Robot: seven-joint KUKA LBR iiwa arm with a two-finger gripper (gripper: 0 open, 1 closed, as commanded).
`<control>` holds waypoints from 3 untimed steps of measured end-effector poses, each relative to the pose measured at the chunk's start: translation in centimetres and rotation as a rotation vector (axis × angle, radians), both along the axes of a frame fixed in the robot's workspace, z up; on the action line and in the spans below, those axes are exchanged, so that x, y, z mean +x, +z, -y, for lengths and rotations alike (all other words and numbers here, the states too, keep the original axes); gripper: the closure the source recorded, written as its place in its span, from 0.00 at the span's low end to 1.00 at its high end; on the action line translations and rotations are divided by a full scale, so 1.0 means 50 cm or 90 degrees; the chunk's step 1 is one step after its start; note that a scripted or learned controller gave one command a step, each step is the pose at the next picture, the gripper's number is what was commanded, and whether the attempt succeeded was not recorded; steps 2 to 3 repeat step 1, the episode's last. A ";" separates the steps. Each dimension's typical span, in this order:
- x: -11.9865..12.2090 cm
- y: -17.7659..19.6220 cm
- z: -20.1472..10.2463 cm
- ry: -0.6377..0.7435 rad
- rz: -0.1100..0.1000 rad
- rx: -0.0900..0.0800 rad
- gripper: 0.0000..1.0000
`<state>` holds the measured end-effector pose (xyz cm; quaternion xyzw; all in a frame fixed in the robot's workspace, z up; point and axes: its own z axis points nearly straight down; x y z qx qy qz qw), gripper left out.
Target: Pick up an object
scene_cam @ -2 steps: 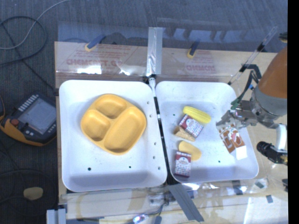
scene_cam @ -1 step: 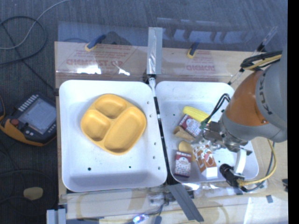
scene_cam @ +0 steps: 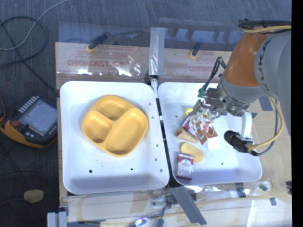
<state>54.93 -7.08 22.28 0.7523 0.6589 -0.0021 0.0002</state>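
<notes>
In the right bin (scene_cam: 236, 171) lie a red and white snack packet (scene_cam: 200, 128), a yellow wedge-shaped piece (scene_cam: 192, 152), a tan piece (scene_cam: 187, 136), a small red box (scene_cam: 185, 166) near the front wall and a small yellow item (scene_cam: 189, 111). My gripper (scene_cam: 206, 109) hangs just over the top edge of the snack packet, under the grey and orange arm (scene_cam: 251, 65). Nothing shows between its fingers.
The left bin (scene_cam: 75, 174) holds a yellow three-compartment plate (scene_cam: 114, 125). A metal divider (scene_cam: 157, 51) stands behind the seam between the bins. A hand-held pendant (scene_cam: 31, 121) lies on the floor at left. Black and yellow cables (scene_cam: 246, 143) hang over the right bin's right side.
</notes>
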 end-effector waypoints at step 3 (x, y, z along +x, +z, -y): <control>-0.042 -0.022 -0.031 0.044 -0.001 0.000 1.00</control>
